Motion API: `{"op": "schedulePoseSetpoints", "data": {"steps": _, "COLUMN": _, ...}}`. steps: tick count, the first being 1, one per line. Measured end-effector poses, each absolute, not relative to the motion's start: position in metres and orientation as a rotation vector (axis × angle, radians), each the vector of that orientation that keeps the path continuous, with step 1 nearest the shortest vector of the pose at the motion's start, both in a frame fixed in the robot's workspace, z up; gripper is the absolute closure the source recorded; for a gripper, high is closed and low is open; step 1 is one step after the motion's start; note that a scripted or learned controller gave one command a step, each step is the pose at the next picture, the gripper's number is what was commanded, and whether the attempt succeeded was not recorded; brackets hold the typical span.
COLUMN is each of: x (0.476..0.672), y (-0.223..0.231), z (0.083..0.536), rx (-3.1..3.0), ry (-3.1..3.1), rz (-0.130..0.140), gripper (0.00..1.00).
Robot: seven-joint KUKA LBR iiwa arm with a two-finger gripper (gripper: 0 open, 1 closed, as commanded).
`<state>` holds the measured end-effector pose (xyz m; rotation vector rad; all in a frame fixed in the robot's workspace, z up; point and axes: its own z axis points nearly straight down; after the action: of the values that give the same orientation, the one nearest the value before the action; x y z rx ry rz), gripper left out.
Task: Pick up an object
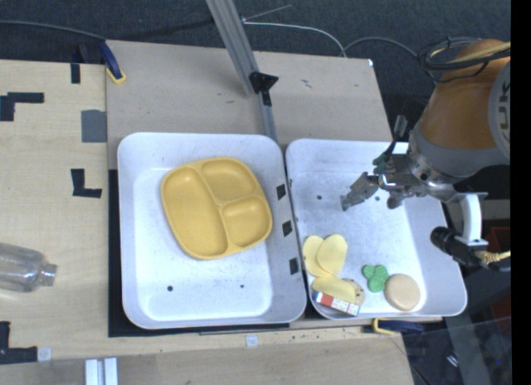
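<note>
Above the right shallow white bin (431, 234), the arm's two-finger gripper (373, 194) hangs with jaws released (nothing between them), well apart from the round beige ball (402, 291).

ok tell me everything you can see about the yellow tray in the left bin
The tray is a yellow, matte, plastic-looking plate with rounded corners and a raised rim, split by ridges into three compartments: one long one along its left side and two smaller ones on the right. Nothing lies in it. It lies flat, right way up, turned at a slant, in the upper middle of the left bin, resting on the bin's floor. The claw is over the other bin, apart from it.
</note>
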<state>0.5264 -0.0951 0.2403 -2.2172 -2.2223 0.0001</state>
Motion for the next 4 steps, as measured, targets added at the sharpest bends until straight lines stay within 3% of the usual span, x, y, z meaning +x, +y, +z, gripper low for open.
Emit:
{"op": "schedulePoseSetpoints", "data": {"steps": 2, "x": 0.535, "y": -0.081, "z": 0.229, "rx": -2.217, "ry": -2.222, "rz": 0.004, "gripper": 0.00}}
{"op": "schedulePoseSetpoints", "data": {"steps": 3, "x": 0.535, "y": -0.080, "z": 0.239, "rx": -2.214, "ry": -2.223, "rz": 0.000, "gripper": 1.00}}
{"op": "schedulePoseSetpoints", "data": {"steps": 4, "x": 0.488, "y": -0.023, "z": 0.185, "rx": -2.210, "ry": -2.219, "rz": 0.009, "gripper": 1.00}}
